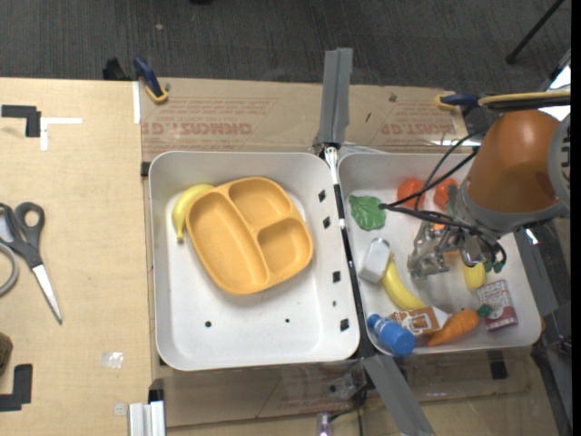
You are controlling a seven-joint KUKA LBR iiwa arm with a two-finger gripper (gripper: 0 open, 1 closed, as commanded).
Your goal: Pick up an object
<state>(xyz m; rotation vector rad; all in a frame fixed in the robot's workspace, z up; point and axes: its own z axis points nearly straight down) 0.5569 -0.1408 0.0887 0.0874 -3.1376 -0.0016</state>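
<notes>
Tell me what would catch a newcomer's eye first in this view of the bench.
The big orange divided plate in the left bin, with a yellow banana tucked against its upper left edge. Next, the grey and orange arm reaching over the right bin, its tool low among crowded toy food: another banana, a carrot, a green leaf. Scissors lie on the wooden bench at far left.
</notes>
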